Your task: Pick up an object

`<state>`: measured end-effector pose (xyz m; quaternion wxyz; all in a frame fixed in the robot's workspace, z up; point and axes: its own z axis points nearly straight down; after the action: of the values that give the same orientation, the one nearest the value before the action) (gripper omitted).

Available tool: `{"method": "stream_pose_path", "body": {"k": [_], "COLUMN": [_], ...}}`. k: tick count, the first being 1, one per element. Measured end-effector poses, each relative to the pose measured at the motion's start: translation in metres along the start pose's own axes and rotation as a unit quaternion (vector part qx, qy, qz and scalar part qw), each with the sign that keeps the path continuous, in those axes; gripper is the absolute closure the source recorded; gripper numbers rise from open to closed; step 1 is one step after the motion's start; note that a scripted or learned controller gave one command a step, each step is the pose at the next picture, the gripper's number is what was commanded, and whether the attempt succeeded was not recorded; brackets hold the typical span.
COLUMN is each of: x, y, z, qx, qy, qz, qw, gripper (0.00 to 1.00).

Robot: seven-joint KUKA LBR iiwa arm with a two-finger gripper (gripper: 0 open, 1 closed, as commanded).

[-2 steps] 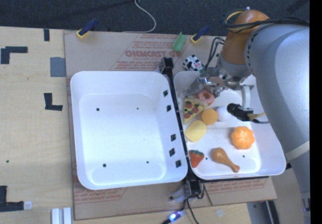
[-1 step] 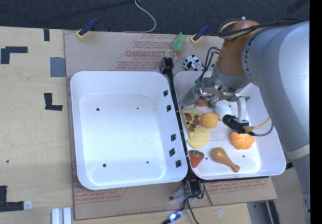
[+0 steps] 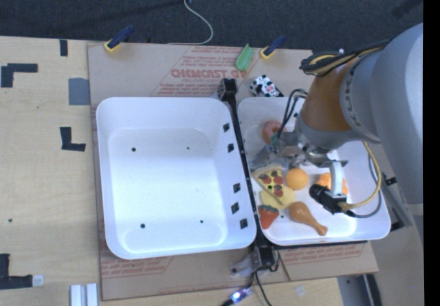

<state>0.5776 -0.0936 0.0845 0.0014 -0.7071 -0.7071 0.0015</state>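
At the near edge of the desk [image 3: 41,160] the two white bins sit side by side, the left bin [image 3: 110,181] at 9 o'clock from the right bin [image 3: 375,229]. Nearest in the right bin lie a brown toy drumstick [image 3: 306,217] and, at its 9 o'clock, a red strawberry-like piece [image 3: 268,215] against the shared wall. Just beyond them a pizza slice [image 3: 272,183] lies flat, with an orange ball [image 3: 297,179] touching its 3 o'clock side and another orange item [image 3: 324,179] further toward 3 o'clock, partly hidden by a black part of the arm. The gripper [image 3: 289,150] hangs low over the bin just at 12 o'clock of the ball; whether it is spread or closed cannot be told, and nothing is seen held in it. A pinkish round object [image 3: 270,130] lies at its 11 o'clock. The grey arm with its orange band [image 3: 330,105] comes in from 2 o'clock. Farther back, outside the bin, stands a black-and-white toy [image 3: 264,86], then a green clip [image 3: 244,57].
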Motion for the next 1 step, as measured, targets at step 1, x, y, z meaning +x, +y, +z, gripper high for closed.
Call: {"method": "stream_pose_path", "body": {"k": [1], "x": [0.0522], "y": [-0.0088], "z": [-0.0396], "qx": [0.002], "qy": [0.007], "qz": [-0.002], "qw": [1.0000], "gripper": [0.00]}}
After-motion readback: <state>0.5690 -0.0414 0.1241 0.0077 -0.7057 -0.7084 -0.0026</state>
